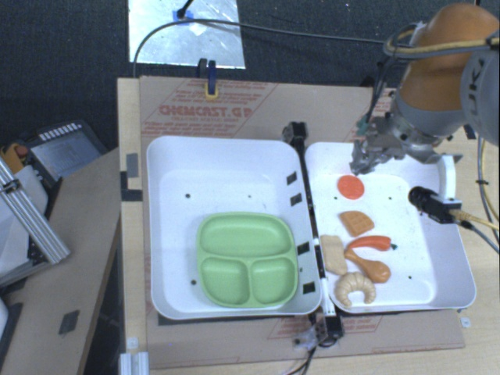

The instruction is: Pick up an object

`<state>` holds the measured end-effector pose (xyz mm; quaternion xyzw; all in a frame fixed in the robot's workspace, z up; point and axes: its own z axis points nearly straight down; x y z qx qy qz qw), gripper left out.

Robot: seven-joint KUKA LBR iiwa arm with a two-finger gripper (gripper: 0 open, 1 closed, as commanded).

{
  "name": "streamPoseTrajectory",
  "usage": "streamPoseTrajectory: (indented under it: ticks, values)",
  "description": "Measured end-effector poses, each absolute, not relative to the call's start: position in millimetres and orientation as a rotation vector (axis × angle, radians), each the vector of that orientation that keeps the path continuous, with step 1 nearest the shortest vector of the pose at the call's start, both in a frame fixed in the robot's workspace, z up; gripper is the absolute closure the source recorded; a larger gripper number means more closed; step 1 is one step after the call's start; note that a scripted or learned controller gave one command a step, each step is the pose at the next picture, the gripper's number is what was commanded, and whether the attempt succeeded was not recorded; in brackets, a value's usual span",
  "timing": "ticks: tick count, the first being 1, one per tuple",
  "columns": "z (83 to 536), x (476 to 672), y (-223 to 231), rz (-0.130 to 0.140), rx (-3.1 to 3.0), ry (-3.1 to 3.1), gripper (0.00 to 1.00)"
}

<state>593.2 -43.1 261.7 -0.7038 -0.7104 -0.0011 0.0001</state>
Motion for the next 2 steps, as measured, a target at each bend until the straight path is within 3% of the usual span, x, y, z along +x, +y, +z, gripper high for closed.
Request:
streamPoseTrajectory:
  ticks: [2]
  values:
    - [242.0,585.8,71.1,-0.001,-2.209,-2.231,1.0]
